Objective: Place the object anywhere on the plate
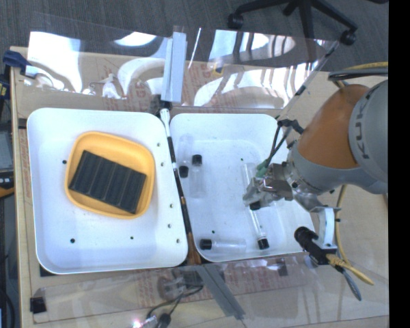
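Dark ridged block (108, 181) already lies on the yellow plate (142, 157) in the left bin (41, 244). Tool (258, 195) is low in the right bin (222, 125); can't tell its state. Risk: it snags the clear tubes (255, 219) there.

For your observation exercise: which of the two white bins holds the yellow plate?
The left bin: the yellow plate with a dark ridged slab lies in it; the right bin holds small clear vials.

A dark ridged block (108, 181) covers most of the yellow plate (142, 153). The left bin (41, 231) has open white floor around the plate.
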You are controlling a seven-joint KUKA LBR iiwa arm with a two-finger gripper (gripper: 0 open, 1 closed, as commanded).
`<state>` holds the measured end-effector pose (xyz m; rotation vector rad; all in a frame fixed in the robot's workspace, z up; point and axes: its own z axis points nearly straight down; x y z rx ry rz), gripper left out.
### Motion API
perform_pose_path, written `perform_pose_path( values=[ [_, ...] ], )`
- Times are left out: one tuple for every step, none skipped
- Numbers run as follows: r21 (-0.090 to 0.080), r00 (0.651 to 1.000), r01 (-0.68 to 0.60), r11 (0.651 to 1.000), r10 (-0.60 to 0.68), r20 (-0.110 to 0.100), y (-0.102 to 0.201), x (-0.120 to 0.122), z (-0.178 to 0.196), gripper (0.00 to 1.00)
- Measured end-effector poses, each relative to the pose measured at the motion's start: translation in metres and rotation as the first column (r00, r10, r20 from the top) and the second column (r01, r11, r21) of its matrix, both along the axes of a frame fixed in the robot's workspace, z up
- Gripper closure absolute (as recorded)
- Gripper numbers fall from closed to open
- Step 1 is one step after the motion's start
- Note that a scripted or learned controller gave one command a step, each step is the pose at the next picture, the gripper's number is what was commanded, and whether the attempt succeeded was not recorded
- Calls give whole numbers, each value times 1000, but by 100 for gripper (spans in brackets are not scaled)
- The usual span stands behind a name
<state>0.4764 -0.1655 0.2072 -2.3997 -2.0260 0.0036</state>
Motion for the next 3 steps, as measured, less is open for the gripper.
perform_pose_path(
  values=[
    [2,994,-107,994,107,-4,71,0,-37,100],
    [2,946,-324,946,324,-1,147,25,-17,100],
    [2,946,-324,946,324,-1,146,25,-17,0]
  ],
)
